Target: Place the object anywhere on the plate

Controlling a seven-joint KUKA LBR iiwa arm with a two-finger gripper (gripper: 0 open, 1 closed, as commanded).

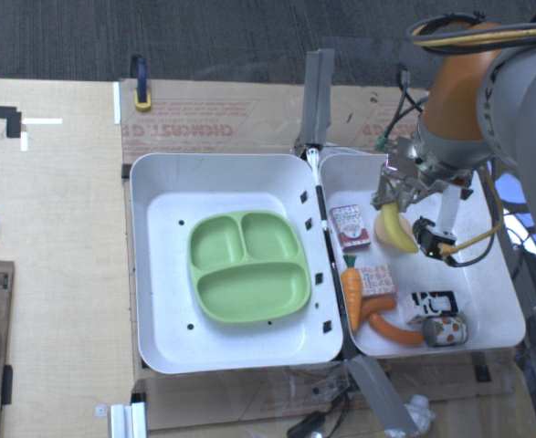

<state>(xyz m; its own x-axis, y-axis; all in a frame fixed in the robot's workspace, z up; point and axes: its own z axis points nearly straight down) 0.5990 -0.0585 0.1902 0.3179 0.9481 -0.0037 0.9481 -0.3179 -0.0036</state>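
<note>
My end effector (pixel 397 194) sits in the right bin (pixel 500 313), upper middle-right of frame, fingers closed on the banana (pixel 395 229). Green plate (pixel 249 265) lies in the left bin (pixel 158 272), centre frame. Carrot (pixel 352 297) lower down.

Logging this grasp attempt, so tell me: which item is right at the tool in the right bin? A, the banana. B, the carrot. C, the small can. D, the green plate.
A: the tool sits over the top of the banana, with the carrot lying lower in the right bin.
</note>
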